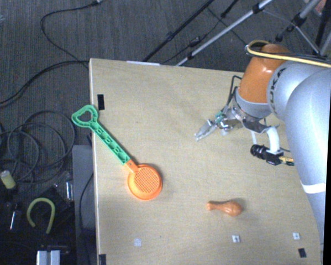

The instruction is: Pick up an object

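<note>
Nearest to you, the small orange drumstick toy (226, 207) is lying at near right, well apart from the gripper (205, 131), which is hovering farther back, fingers nearly closed and holding nothing. It looks light, stiff and smooth; you should be gripping its thin neck.

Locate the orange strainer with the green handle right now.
The strainer lies flat near the bench's left edge, its green handle running up-left; the small orange pear-shaped piece lies to its right, and the gripper is up and right.
</note>
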